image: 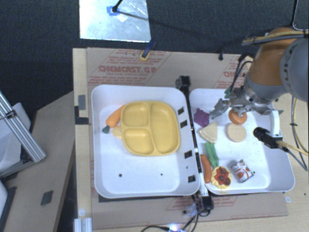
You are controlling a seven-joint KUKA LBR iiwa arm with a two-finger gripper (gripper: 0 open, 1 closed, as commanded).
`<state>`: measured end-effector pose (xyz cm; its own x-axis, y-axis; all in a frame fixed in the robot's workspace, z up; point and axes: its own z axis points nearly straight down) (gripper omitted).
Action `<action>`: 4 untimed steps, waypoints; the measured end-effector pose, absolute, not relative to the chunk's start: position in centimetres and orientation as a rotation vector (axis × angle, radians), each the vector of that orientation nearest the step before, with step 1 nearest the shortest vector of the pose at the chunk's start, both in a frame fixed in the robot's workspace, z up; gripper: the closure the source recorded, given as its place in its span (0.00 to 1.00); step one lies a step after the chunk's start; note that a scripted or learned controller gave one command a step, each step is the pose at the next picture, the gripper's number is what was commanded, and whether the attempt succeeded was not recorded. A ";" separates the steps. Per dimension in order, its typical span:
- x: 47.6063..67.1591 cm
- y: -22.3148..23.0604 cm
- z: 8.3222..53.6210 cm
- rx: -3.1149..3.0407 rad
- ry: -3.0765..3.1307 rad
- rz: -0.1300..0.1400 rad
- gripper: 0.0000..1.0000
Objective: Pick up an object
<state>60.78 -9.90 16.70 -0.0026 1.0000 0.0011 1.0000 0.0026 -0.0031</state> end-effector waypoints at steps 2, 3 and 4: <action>61.2 -10.1 10.1 -2.229 -2.234 -0.014 0.00; 61.4 -10.2 11.2 -2.232 -2.238 -0.019 1.00; 62.2 -9.9 17.5 -2.221 -2.231 -0.008 1.00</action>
